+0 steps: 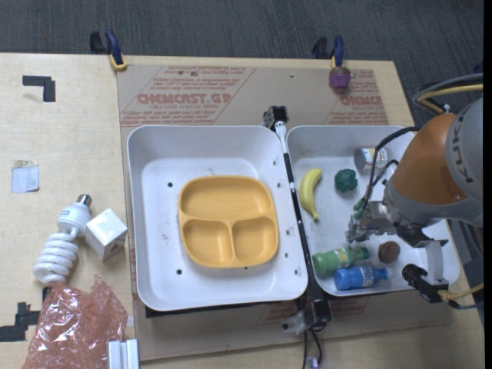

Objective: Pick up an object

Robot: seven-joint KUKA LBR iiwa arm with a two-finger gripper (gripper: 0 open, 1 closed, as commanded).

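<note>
A single fixed camera looks down from above the bench at a slant, far enough back to take in both bins whole. The left bin [146, 229] sits near the frame's middle; the right bin [323, 148] lies just beside it toward the right edge, where the arm [434, 171] enters. Beyond the left bin, carpet fills the top.

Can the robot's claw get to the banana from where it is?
Probably yes. The banana lies flat in the right bin with bare floor around it, and the claw hangs just beside it. Nothing sits between them; the green ball is off to the side.
</note>
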